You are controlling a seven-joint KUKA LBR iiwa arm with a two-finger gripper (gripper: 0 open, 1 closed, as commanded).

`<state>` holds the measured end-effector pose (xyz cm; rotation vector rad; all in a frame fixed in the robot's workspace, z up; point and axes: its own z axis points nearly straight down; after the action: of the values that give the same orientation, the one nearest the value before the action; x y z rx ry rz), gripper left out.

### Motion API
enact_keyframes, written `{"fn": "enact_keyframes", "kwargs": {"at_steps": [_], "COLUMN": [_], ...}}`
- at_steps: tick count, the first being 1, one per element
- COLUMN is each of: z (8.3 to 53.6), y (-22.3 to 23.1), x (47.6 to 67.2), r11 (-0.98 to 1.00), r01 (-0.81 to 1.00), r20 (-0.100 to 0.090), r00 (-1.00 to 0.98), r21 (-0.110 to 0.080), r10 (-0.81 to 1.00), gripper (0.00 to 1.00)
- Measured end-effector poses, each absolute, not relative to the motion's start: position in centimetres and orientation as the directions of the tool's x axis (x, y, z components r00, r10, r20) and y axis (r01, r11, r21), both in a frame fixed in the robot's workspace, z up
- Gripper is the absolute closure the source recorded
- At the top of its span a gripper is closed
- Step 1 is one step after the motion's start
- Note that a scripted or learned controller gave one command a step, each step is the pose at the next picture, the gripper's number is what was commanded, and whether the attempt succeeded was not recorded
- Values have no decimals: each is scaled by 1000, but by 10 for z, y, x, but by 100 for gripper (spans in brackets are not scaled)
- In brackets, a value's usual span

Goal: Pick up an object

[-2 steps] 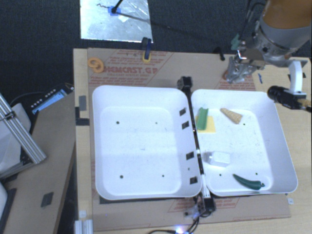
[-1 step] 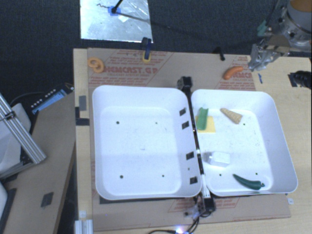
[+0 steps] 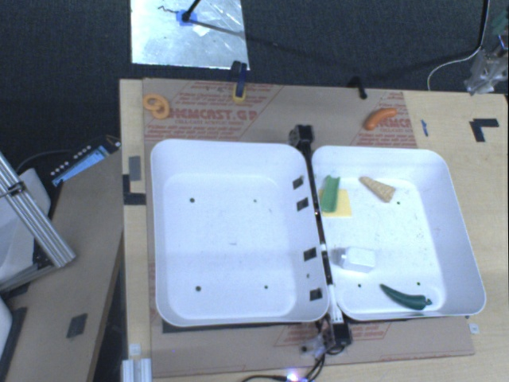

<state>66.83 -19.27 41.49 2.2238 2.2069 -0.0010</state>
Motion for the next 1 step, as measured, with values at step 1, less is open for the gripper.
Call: {"fn": "enact_keyframes", "kwargs": {"at_steps": [1], "z": [545], "y": [-208], "x": [632], "r11": [-1], "r01": [1000], "r20": [-8], "r00": [1], "r21": [18], "r10": [1000], "gripper": [100]}}
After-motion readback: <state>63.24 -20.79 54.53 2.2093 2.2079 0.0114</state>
